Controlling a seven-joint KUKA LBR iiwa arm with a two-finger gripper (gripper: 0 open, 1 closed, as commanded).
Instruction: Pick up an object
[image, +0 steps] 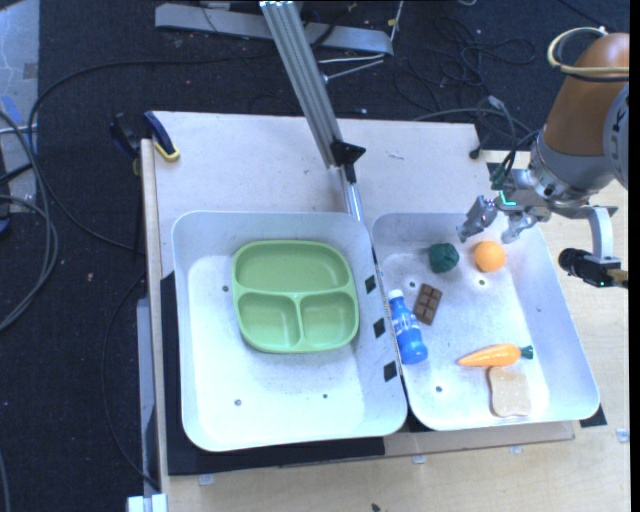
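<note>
Approach step: the hand (497, 222), fingers apart and holding nothing, hovers at the right bin's (560, 310) far edge just above the orange ball (489, 257); next, descend and close on it.

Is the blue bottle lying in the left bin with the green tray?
No. The blue bottle lies in the right bin, by its left edge; the green tray sits in the left bin.

A single fixed camera looks down at a slant from above the bench, far enough back to take in both white bins (200, 400), with the gripper (497, 222) at upper right and the bins lying left of and below it.
</note>
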